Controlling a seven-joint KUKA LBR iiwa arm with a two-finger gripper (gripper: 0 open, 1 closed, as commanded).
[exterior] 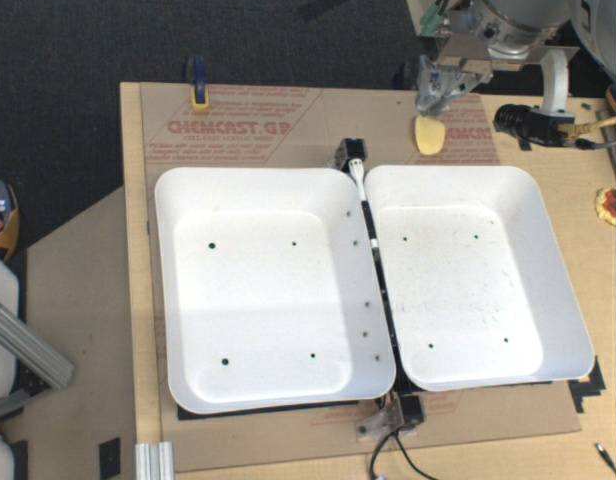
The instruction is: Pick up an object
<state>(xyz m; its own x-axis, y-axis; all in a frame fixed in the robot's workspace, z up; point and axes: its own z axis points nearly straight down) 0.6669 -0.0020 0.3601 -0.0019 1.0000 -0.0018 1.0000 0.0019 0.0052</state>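
Gripper (440, 96) hangs just above a yellow object (430, 135) behind the right bin (548, 268), on the surface (258, 118). Can't tell the jaws' state. Step looks like approach or lift; next, confirm the grip.

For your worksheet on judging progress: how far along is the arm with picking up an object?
Done: the gripper is raised beyond the right bin, with a pale yellow object just beneath it. In hand: whether the fingers actually grip it is unclear. Left: confirming the hold.

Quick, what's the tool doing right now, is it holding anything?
Tool: above the yellow piece beyond the right bin; grip cannot be told.
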